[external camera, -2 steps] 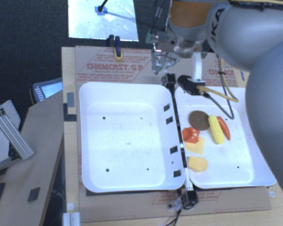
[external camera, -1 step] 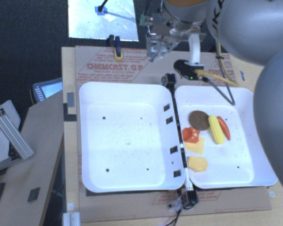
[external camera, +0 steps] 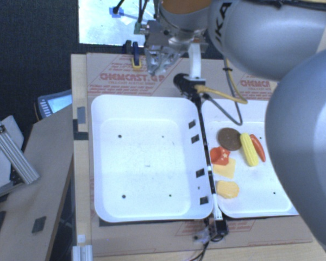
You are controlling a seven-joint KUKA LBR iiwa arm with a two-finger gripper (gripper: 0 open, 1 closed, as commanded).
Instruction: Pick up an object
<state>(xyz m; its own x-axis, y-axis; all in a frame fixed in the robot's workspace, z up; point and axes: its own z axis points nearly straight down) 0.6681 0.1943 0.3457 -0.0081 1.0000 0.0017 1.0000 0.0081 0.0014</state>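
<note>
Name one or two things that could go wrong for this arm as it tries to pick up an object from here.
1. The objects are crowded: the brown disc, red piece, yellow wedge and corn cob touch or nearly touch, so a grasp may catch two things or push one aside.
2. The gripper hangs beyond the far edge of the left bin, away from the objects in the right bin; a descent from here would probably close on nothing.

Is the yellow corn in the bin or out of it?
In. The corn lies on the floor of the right bin, beside the brown disc.
</note>
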